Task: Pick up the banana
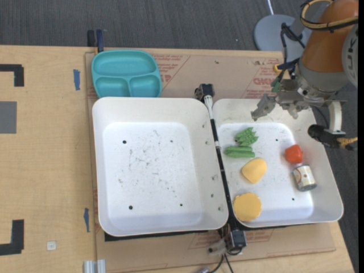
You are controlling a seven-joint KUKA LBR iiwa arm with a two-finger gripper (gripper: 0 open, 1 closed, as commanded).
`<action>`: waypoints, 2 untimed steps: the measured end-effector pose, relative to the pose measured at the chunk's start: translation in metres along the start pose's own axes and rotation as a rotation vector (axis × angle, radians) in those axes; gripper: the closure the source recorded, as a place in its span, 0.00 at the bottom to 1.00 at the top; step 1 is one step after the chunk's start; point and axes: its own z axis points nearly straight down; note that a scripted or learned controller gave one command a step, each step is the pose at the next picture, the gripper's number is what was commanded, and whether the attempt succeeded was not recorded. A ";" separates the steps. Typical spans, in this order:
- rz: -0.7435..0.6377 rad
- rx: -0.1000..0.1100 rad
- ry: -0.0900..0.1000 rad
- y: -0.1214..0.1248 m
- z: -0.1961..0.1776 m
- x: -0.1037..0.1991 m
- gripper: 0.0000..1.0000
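Note:
Two yellow items lie in the right bin (324,209). One is a stubby, slightly elongated yellow piece (254,170) near the bin's middle, and it looks most like the banana. The other is a rounder yellow piece (248,207) at the front left corner. My gripper (276,110) hangs over the bin's back edge, well behind both yellow pieces. Its two grey fingers (259,108) are spread apart with nothing between them.
Also in the right bin are a green leafy item (246,135), a green pod (239,151), a small red item (293,154) and a little can (305,178). The left bin (108,152) adjoins it. A teal divided tray (126,73) sits behind the left bin.

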 end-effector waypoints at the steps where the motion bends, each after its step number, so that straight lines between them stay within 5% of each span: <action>1: -0.515 -0.009 -0.004 -0.014 0.110 0.008 0.00; 2: -0.955 -0.010 -0.006 -0.079 0.114 0.012 0.00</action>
